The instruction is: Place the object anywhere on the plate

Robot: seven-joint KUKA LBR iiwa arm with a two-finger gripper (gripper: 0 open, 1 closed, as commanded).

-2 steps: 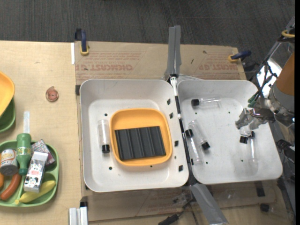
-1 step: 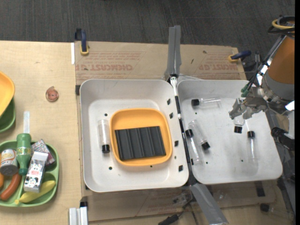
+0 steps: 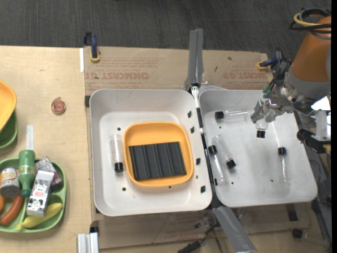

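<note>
None of the vials sits on the plate [image 3: 158,136]. Four vials [image 3: 222,153] lie in the right bin [image 3: 253,194], one beside the plate. My gripper [image 3: 261,115] hovers upper right; grip state indeterminable. Placement outstanding.

Left bin [image 3: 100,141]: orange plate [image 3: 158,157] takes most of the floor, dark ribbed block [image 3: 157,160] covers its middle, orange rim stays bare. A clear vial [image 3: 115,152] lies at plate's 9 o'clock, just beside the rim, filling that gap. Strip at plate's 12 o'clock is free.

Right bin [image 3: 253,196]: vials scattered, one at 11 o'clock [image 3: 230,114], two along the left wall [image 3: 220,157], one at 3 o'clock [image 3: 283,165]. Centre and 6 o'clock floor are open. Gripper [image 3: 261,118] hangs over 1 o'clock. Raised divider [image 3: 202,141] between the bins.
</note>
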